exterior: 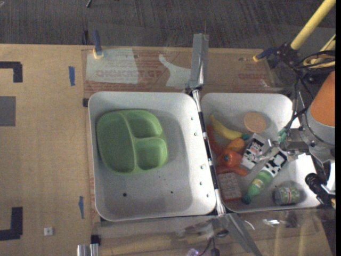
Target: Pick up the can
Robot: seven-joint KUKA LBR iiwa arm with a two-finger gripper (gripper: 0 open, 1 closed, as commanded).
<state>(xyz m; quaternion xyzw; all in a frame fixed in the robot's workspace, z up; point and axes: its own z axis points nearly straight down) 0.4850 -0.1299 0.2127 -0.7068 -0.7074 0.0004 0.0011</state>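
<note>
Gripper (281, 144) is seen hanging over the right bin (234, 101), and whether it's spread or pinched can't be made out tbh, though nothing is seen caught in it. The can (286, 194) is found lying on its side in that bin's near right corner, a silvery body wrapped in a green and red label. It's parked just beside a green bottle (257, 183). A banana (226, 130) and a green divided plate (131, 141) are spotted too.

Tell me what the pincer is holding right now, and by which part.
Cannot be told. The pincer sits low in the right bin over the black-and-white carton; the can lies apart, near the front edge.
</note>
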